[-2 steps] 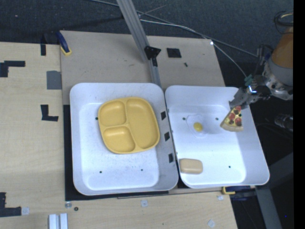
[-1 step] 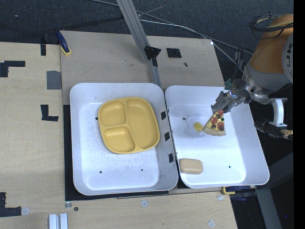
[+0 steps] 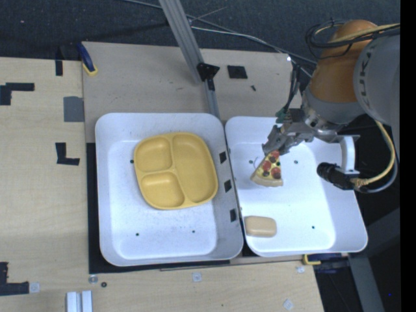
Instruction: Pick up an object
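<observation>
Wooden bench (image 3: pixel 39 174) w/ black tape marks, dark floor behind, two shallow white bins side by side on it. The right bin (image 3: pixel 325 226) holds the likely target: a toy pizza slice (image 3: pixel 268 171), wedge-shaped w/ red and dark toppings, in the bin's upper-left part, close to the wall shared w/ the left bin.

The gripper (image 3: pixel 275 149) is right at the slice's top end, fingertips meeting or overlapping its upper edge. From this angle I can't tell whether the pincer is spread or closed, nor whether it has hold of anything; the slice looks tilted, but whether it's lifted off the bin floor or just lying there isn't clear.

Progress, as a judgement: approach looks done, arm is down in the bin over the slice. Grasp unconfirmed, lift not evident. Left to do: close securely on the slice, raise it clear of the bin.

Further out: a tan oval block (image 3: pixel 260 226), soap-like, lies near the right bin's front-left corner, well apart from the slice. The left bin (image 3: pixel 117 239) has a yellow divided plate (image 3: pixel 175 170), three compartments, roughly centred. A grey pole (image 3: pixel 185 31) slants in from the top, behind the bins.
</observation>
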`<state>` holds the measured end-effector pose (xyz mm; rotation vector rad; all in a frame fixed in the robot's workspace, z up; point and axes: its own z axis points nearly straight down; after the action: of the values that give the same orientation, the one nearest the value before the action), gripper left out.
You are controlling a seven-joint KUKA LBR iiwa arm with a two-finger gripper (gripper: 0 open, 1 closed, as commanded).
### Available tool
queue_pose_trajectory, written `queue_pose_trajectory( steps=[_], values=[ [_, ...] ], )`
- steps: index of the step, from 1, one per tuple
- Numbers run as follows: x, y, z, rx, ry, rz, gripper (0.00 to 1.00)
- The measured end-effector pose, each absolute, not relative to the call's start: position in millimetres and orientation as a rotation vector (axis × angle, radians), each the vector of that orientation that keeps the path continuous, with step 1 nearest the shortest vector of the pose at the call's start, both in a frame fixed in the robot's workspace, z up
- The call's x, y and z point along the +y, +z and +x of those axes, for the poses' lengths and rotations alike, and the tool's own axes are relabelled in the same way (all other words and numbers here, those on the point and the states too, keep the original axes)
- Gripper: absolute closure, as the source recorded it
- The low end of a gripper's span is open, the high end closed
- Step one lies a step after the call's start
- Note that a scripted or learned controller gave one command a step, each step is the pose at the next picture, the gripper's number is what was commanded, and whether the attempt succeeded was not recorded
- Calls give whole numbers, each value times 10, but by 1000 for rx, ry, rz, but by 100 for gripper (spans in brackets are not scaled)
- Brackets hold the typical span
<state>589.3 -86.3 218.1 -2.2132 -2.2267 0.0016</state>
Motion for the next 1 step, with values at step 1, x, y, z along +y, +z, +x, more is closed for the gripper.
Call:
queue_pose_trajectory(
  steps=[1],
  values=[
    [-391, 2105, 5899, -2226, 2, -2214, 100]
  ],
)
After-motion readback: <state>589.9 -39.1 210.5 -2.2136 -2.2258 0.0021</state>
